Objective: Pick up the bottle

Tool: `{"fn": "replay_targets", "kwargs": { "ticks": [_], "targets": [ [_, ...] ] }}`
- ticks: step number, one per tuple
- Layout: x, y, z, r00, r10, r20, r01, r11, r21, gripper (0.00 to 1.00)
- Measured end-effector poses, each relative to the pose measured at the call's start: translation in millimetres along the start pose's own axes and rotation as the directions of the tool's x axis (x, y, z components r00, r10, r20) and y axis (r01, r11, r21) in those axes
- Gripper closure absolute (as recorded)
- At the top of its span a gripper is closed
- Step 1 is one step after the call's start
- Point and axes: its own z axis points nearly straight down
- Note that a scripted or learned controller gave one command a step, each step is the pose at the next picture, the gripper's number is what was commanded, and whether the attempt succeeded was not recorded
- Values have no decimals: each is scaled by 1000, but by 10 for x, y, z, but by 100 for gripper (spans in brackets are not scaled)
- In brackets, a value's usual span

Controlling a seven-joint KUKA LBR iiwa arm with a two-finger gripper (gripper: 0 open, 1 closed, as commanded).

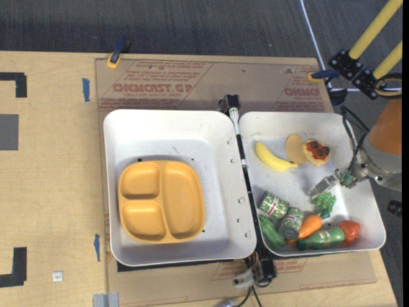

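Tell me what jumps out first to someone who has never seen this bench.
The yellow divided plate stands out at once, lying alone in the left bin. Next comes the colourful heap in the right bin: a banana near the top, and a carrot and green bottle crowded along the lower edge. The gripper reaches in from the right, above that heap.

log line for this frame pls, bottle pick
phase: approach | gripper: over right bin, holding nothing | bottle: lying at bin's near edge beside carrot | not grasped
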Motion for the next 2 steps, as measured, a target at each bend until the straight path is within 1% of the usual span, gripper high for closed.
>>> {"fn": "replay_targets", "kwargs": {
  "ticks": [1, 2],
  "targets": [
    [518, 59, 17, 977, 212, 17, -212, 977, -4, 0],
    [499, 66, -96, 977, 213, 22, -213, 977, -9, 100]
  ]
}}
